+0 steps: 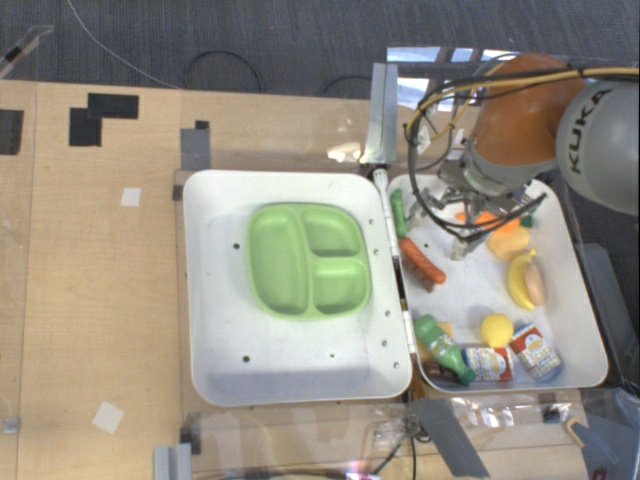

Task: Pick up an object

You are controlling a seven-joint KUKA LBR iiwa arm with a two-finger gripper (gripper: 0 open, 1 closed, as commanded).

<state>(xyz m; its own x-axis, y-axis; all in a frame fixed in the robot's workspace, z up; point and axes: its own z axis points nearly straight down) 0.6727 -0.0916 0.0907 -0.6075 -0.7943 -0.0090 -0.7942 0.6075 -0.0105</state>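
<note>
One orange object (pixel 507 238) lies just beside the hand (pixel 478 213); its grip state cannot be told.

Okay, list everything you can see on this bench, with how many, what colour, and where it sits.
White bins: 2, side by side; left bin, right bin.
Divided plate: 1, light green, middle of the left bin.
Sausage: 1, red-brown, left side of the right bin.
Green stick-shaped item: 1, upper left of the right bin; too small to identify.
Banana: 1, yellow, right side of the right bin.
Orange item: 1, just above the banana, partly under the arm.
Lemon: 1, yellow, lower right bin.
Bottle: 1, green, lower left corner of the right bin.
Small printed packages: 2, lower right bin.
Arm: 1, grey with orange band, over the top of the right bin.
Hand: 1, low over the right bin.
</note>
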